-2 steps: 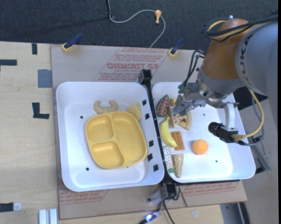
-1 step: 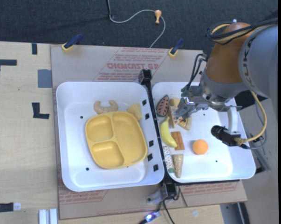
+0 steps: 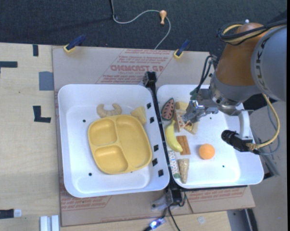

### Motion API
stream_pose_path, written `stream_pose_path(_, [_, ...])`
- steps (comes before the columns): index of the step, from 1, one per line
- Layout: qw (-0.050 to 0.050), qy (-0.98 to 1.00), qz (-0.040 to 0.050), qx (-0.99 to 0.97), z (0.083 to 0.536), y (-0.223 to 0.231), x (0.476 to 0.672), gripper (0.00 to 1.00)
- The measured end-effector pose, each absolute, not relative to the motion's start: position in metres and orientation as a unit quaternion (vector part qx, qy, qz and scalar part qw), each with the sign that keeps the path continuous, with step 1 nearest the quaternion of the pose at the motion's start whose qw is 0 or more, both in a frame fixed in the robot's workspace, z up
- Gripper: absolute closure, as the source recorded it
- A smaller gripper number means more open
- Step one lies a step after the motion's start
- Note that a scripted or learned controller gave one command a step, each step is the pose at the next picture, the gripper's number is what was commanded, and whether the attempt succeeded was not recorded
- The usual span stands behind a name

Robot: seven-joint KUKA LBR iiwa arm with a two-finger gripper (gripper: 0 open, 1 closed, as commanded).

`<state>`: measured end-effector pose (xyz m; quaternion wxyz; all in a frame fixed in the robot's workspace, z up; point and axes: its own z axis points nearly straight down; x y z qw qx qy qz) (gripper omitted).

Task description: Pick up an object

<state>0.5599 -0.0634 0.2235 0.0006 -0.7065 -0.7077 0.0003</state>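
Divided plate (image 3: 119, 144) in left bin (image 3: 68, 129); banana (image 3: 172, 138), ball (image 3: 207, 151) in right bin (image 3: 241, 174).

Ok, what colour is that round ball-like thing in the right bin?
Orange. The round ball sits apart from the other items in the right bin, clearest in the camera view.

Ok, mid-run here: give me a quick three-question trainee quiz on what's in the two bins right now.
1. True or false: the yellow divided plate lies in the same bin as the orange ball.
2. Which bin is the gripper over? A) left bin B) right bin C) neither
3. Fill in: the banana lies along the right bin's ____ side, near the divider.

Key: 1 false, the plate is in the left bin and the ball in the right. 2 B. 3 left.
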Motion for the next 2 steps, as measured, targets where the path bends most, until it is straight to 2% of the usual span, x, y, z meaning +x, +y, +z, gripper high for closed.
stream_pose_path(2, [0.0, -0.707, 0.0011, -0.707, 0.2255, -0.0693, 0.5764, 1.0])
